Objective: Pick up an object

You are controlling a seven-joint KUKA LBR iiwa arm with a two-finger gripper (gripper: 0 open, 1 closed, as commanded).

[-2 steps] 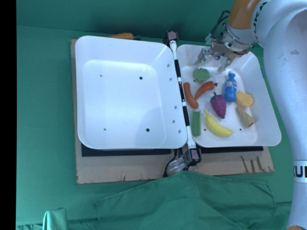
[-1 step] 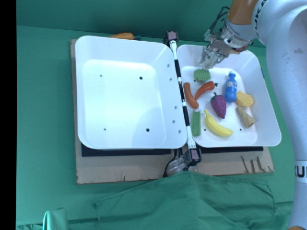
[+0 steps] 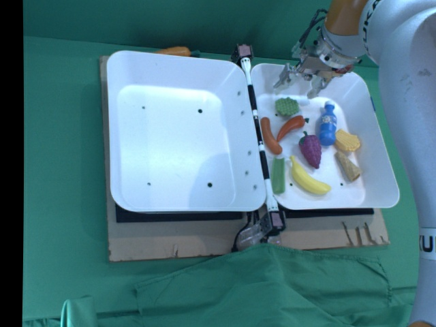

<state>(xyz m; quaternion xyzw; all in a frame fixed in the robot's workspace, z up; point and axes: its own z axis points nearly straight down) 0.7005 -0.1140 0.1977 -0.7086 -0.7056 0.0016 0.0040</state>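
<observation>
Two shallow white bins side by side on cardboard sheet (image 3: 170,240) over green-covered worktop (image 3: 61,148). Left bin (image 3: 129,67): bare floor, a few small dark holes. Right bin (image 3: 371,182): all toys here, clustered in its left and middle part. Green bumpy piece (image 3: 287,106) near top; red pepper (image 3: 291,126) just below it; sausage (image 3: 270,136) at left wall; green cucumber (image 3: 278,174) below sausage; banana (image 3: 308,179) beside cucumber; purple grapes (image 3: 310,149) above banana; blue bottle (image 3: 328,123) right of pepper; yellow-orange piece (image 3: 347,141) beside bottle; tan wedge (image 3: 347,166) below that. Black-and-white divider bar (image 3: 255,121) between bins. Orange item (image 3: 174,50) outside, at left bin's far rim. Gripper (image 3: 300,80) over right bin's top-left area, fingers spread, nothing between them, above green bumpy piece. Crumpled green cloth (image 3: 272,288) along near edge. Green backdrop behind.
</observation>
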